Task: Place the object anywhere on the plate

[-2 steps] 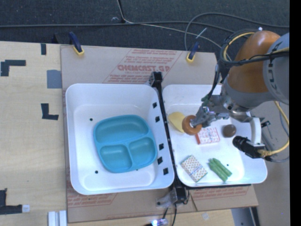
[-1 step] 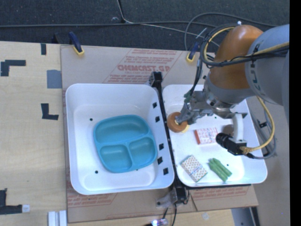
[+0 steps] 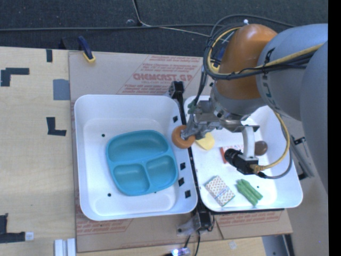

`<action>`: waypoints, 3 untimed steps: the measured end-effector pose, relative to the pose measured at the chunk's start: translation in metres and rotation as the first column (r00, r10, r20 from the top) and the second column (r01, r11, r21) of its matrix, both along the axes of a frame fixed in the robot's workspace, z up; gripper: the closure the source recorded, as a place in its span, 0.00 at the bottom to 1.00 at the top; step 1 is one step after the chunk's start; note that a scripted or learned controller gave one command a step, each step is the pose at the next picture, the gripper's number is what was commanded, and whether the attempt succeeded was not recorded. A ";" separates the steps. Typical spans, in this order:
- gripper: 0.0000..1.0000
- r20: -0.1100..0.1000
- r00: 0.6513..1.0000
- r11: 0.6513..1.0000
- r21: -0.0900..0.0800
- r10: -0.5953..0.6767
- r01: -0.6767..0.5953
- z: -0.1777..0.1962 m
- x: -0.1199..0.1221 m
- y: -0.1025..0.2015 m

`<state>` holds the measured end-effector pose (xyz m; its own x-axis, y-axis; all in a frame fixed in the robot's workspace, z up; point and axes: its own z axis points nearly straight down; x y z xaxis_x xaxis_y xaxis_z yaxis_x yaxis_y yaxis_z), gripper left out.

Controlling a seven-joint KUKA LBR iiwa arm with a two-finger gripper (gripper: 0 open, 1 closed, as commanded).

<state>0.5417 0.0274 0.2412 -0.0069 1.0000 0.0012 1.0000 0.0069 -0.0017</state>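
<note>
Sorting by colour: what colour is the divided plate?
Light blue plate, clearest in the camera view.

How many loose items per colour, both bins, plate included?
Blue: 1, the plate
Orange-brown: 1, the ring-shaped piece at the hand
Yellow: 1, the piece beside it
Green: 1, the bean-like item
White patterned: 1, the small block
Brown: 1, the rounded item
Total: 6

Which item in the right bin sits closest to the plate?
The orange ring by the bins' shared edge; the yellow piece, checkered block and green object lie farther from the blue plate.
</note>
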 end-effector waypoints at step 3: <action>1.00 0.000 1.000 1.000 -0.003 -0.004 0.004 -0.026 0.016 0.112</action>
